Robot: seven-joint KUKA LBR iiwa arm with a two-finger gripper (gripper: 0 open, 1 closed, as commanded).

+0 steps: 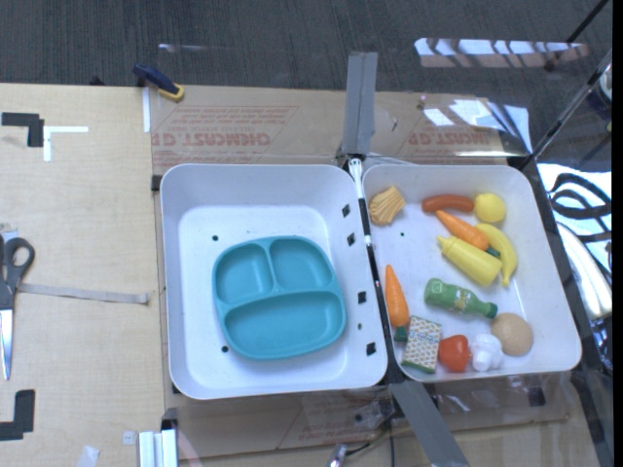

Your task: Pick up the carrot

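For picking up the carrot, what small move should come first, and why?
Probably bring the tool above the carrot at the left wall of the right bin, with the fingers along that wall. The carrot lies lengthwise against the wall, its green end touching a small box, leaving little room on those sides.

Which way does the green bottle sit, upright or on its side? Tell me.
On its side. The green bottle lies flat on the right bin's floor, cap end pointing right toward the brown egg.
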